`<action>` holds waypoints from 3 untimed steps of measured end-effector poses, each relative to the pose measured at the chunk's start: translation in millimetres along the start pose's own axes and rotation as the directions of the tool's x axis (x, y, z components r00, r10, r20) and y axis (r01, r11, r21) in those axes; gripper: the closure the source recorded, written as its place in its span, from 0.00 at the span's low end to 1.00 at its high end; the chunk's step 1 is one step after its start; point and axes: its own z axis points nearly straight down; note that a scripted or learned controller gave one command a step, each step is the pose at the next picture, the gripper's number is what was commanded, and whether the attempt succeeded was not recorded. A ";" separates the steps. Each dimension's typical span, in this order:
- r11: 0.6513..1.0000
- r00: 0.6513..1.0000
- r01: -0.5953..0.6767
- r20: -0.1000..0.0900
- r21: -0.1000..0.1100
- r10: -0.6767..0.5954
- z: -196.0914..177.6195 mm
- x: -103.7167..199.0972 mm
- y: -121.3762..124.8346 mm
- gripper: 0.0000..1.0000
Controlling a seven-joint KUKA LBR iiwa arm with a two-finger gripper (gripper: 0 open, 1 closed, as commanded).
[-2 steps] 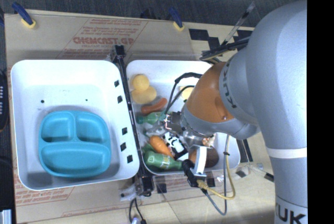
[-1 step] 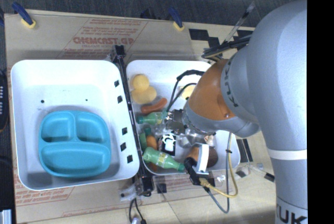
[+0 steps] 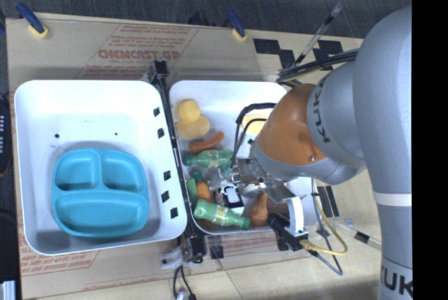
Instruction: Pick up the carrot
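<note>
The carrot (image 3: 202, 191) looks like the small orange piece with a green end, lying low in the right bin (image 3: 224, 92) near its left wall. My gripper (image 3: 230, 193) is down among the toys just right of it, under the orange wrist band. The arm hides much of the bin's right half. Nothing is visibly between the fingers.
Around the gripper lie a yellow toy (image 3: 190, 117), a reddish-orange sausage-shaped piece (image 3: 207, 143), two green bottles (image 3: 212, 159) (image 3: 221, 215) and a brown piece (image 3: 259, 208). The left bin (image 3: 42, 103) holds a blue divided plate (image 3: 101, 192). A yellow cable (image 3: 329, 247) trails at the bench front.
</note>
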 end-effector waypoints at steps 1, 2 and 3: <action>0.996 0.996 0.086 0.014 -0.004 -0.085 -0.4 5.8 0.4 1.00; 0.906 0.906 0.423 0.021 -0.001 -0.423 -1.3 -1.4 1.1 1.00; 0.953 0.953 0.302 0.017 0.001 -0.302 0.2 -0.7 -2.2 1.00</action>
